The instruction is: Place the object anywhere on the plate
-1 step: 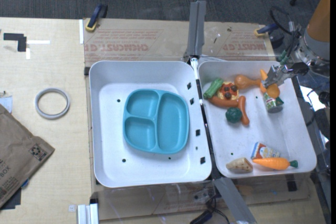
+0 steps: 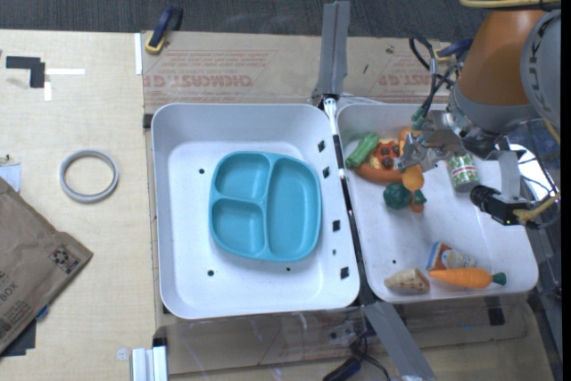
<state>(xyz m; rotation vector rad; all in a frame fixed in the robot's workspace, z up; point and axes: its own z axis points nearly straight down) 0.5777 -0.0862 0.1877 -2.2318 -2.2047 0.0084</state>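
Gripper (image 2: pixel 417 154) low over toy food pile (image 2: pixel 385 161), right bin | plate (image 2: pixel 266 206) lay left, in left bin | finger state: cannot tell

Crowded right under the pincer (image 2: pixel 417 154): green vegetable (image 2: pixel 361 149) and red-orange toys (image 2: pixel 386 158) just to its left, broccoli piece (image 2: pixel 397 197) and small orange fruit (image 2: pixel 413 179) just below, small can (image 2: pixel 462 171) close on its right. Open white floor lower down, before the carrot (image 2: pixel 464 278), packet (image 2: pixel 449 257) and bread wedge (image 2: pixel 407 282). Far left, past the bin walls (image 2: pixel 339 183), wide clear room above the blue plate (image 2: pixel 265 206).
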